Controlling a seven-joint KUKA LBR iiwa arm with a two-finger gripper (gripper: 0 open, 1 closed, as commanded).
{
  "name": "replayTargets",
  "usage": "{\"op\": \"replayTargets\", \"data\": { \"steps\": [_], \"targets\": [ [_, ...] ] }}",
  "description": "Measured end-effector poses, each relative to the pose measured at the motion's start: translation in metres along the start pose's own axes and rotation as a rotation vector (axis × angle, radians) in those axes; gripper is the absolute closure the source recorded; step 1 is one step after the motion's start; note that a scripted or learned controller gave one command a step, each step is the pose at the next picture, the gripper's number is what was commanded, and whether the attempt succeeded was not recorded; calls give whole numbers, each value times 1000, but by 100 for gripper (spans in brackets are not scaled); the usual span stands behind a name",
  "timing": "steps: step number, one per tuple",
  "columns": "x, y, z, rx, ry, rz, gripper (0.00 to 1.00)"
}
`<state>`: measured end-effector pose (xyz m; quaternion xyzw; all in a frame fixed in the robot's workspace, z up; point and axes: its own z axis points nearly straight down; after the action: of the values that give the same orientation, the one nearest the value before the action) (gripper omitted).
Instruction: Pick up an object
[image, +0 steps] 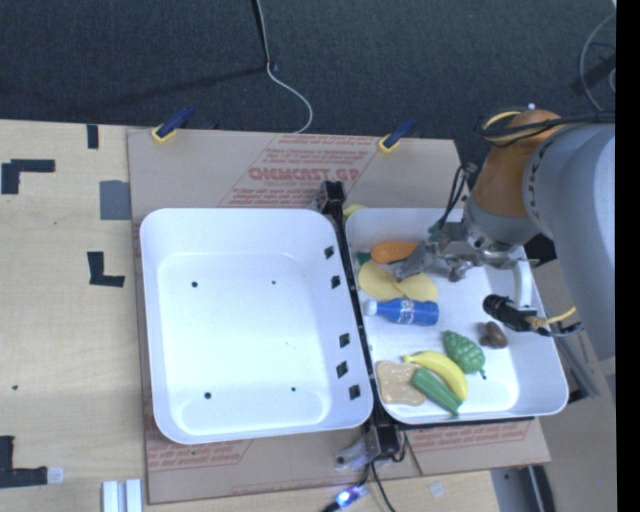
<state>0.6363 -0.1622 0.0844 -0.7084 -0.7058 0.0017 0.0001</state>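
The right bin (545, 400) holds several toy foods. An orange piece (392, 250) lies at its far left, with a pale yellow piece (384, 284) just in front of it. A blue bottle (407, 312) lies on its side in the middle. Toward the front are a banana (443, 366), a green pepper (437, 389), a tan slice (396, 381), a bumpy green piece (464, 352) and a small brown piece (493, 336). My gripper (412, 266) hangs low over the bin, between the orange and pale yellow pieces, right beside both. Nothing is visibly held.
The left bin (160, 300) stands next to the right one, with black clips (345, 340) along the shared wall. The grey arm (560, 200) covers the right bin's far right corner. A cable (515, 310) loops over the bin's right side.
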Motion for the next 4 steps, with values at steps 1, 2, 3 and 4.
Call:
{"op": "replayTargets", "data": {
  "steps": [1, 2, 3, 4],
  "targets": [
    [4, 2, -10, -2, 1, -5, 100],
    [17, -12, -2, -7, -1, -4, 100],
    [17, -12, -1, -4, 1, -4, 0],
    [10, 21, 3, 23, 3, -9, 0]
  ]
}}
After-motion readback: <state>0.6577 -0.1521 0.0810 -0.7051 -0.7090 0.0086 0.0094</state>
